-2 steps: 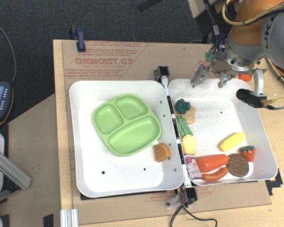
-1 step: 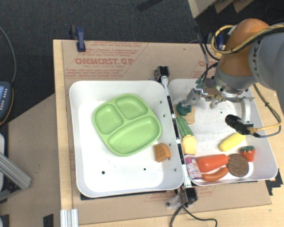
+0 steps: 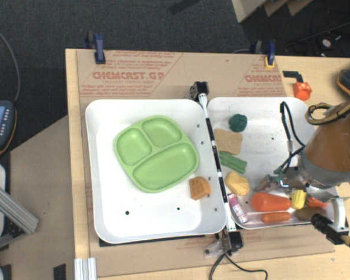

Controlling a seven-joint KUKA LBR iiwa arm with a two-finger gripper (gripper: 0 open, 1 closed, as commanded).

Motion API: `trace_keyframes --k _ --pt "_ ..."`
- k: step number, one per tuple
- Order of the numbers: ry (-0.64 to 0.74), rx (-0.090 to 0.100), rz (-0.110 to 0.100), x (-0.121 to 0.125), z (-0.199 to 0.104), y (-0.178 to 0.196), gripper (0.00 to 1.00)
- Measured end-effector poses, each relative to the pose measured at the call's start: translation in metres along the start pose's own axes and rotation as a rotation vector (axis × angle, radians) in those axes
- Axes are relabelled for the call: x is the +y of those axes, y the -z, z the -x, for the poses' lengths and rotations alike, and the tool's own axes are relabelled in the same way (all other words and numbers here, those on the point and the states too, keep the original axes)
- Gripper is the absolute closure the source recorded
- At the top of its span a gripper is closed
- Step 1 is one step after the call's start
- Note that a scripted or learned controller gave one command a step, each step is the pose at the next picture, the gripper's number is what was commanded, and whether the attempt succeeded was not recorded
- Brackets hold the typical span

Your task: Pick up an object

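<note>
Jaws (image 3: 287,186) low in right bin (image 3: 262,112), grip state unclear, orange carrot (image 3: 270,202) just below

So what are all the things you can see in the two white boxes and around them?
Divided plate: 1, green, in the left bin.
Bread-like toy piece: 1, orange-brown, left bin, beside the plate's lower right edge.
Round ball-like toy: 1, dark green, top of the right bin.
Flat toast-like piece: 1, tan, right bin, below the green ball.
Long green piece: 1, green, right bin, below the tan piece.
Yellow piece: 1, yellow, right bin near the divider.
Carrot-like toy: 1, orange-red, low in the right bin.
Clamps: 2, blue, on the bench's far edge.
Robot arm: 1, grey and orange, over the right bin's right side.
</note>
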State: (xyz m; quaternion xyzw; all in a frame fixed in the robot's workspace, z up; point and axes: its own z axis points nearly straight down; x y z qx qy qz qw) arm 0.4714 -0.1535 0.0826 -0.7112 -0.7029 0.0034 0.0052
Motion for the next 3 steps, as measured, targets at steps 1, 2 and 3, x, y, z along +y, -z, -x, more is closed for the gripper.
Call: trace_keyframes --k 1,2,3 --pt "0.017 -0.005 0.022 0.106 -0.004 0.004 0.0" --pt "0.017 -0.005 0.023 0.2 -0.017 0.006 0.0" --pt "0.014 -0.005 0.018 0.196 -0.015 0.016 1.0"
